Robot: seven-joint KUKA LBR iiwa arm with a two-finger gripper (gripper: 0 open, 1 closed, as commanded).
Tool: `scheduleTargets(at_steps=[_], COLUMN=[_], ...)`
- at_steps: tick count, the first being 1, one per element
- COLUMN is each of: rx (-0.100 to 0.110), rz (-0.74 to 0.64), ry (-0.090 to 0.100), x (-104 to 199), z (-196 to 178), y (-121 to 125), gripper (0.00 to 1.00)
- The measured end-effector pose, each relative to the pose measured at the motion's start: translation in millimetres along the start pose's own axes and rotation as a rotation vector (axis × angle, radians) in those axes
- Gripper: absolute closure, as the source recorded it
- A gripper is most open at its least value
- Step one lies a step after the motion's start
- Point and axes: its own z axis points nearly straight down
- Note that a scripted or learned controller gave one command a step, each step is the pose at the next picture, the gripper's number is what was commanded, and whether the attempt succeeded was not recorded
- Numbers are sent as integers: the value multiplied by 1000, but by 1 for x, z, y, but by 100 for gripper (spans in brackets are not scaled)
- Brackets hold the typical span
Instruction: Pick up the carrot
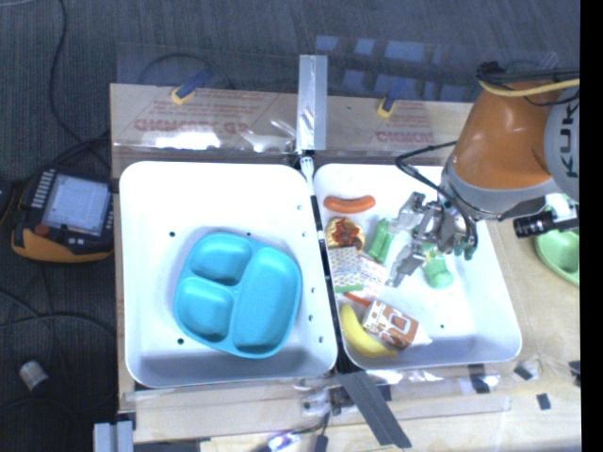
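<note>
Lighting bright, even, from overhead. White bins (217, 172) near blown out, little surface detail. Glare streaks on clear plastic sheet (236, 125) behind bins. Soft shadow under blue tray (240, 295). Dark carpet (141, 17) dim by comparison. Overall slightly soft, small items lack sharp edges.

- My one camera is fixed above the bench (132, 125), looking down at a slant.
- It faces both white bins: the left bin (151, 252) and right bin (490, 318) lie side by side across the middle.
- It sits far enough back to take in dark floor beyond the bench.
- My arm (504, 149) enters from the right, perhaps cut off at the frame's edge.
</note>
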Motion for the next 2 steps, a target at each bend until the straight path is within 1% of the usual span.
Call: scheduleTargets(at_steps=[1,2], rx=[1,3], rz=[-76,-210], ry=[-11,-7], x=[3,-80], z=[83,93], y=[-14,14], gripper=[0,0])
